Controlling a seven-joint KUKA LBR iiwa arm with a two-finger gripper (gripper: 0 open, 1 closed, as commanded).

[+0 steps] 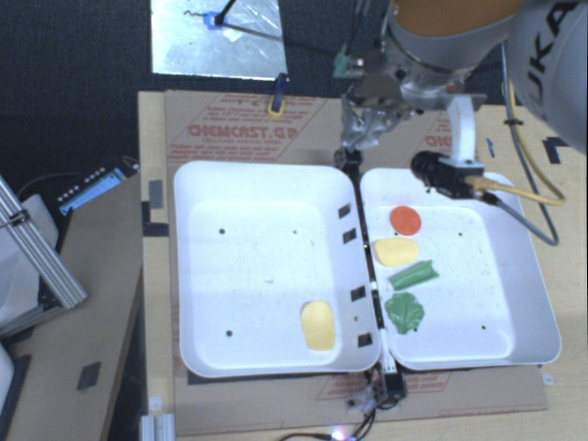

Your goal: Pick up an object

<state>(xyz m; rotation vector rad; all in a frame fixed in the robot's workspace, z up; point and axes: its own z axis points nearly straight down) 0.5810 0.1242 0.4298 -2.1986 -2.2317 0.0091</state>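
Camera view shows the fingers hanging over the far end of the divide between the two bins, at about 12 o'clock of the scene; their tips blur into the dark rim there, so whether they are spread or pressed together cannot be told, and nothing is seen between them. Above them the metal wrist joins the grey arm with its orange band, which is cut off by the top and right edges. A black fitting with yellow cable sits at 3 o'clock of the fingers, over the far rim of the right bin. The worktop is pale wood with a printed cardboard sheet under the bins; a shiny foil square lies on dark flooring at 11 o'clock, and a metal frame is cut off at 9 o'clock. In the right bin, at 5 o'clock of the fingers and well apart from them, lie an orange disc, a pale yellow piece, a green pod-shaped piece and a green leafy piece, close together in a column. The left bin holds one yellow oval object near its 5 o'clock corner, at 6 o'clock of the fingers.
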